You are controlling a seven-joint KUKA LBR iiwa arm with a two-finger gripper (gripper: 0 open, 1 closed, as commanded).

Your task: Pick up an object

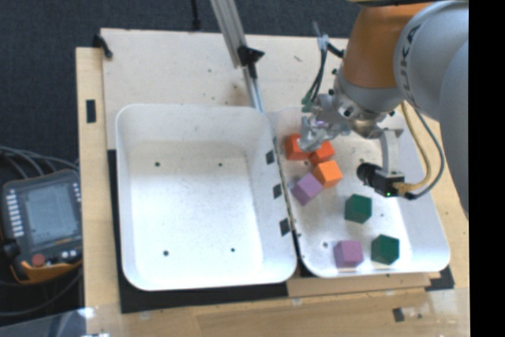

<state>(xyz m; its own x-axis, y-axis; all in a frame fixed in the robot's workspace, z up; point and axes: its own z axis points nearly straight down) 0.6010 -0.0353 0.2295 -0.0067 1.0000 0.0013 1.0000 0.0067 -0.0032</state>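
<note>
My gripper point(316, 140) reaches down into the right bin point(426, 249) near its far left corner, right over a cluster of orange blocks. One orange block point(296, 147) lies just left of the fingertips, another orange block point(328, 171) sits just below them. A purple block point(307, 188) touches that second orange one on its lower left. Two green blocks point(358, 208) point(385, 249) and another purple block point(347, 252) lie nearer the front of the bin. Whether anything sits between the fingers cannot be made out.
The left bin point(197, 193) adjoins the right bin along a shared wall with black clips. A slanted metal rail point(225, 8) rises behind the bins. A teach pendant point(43, 217) rests off the bench at the left. A cable with a black connector point(383, 179) hangs beside the wrist.
</note>
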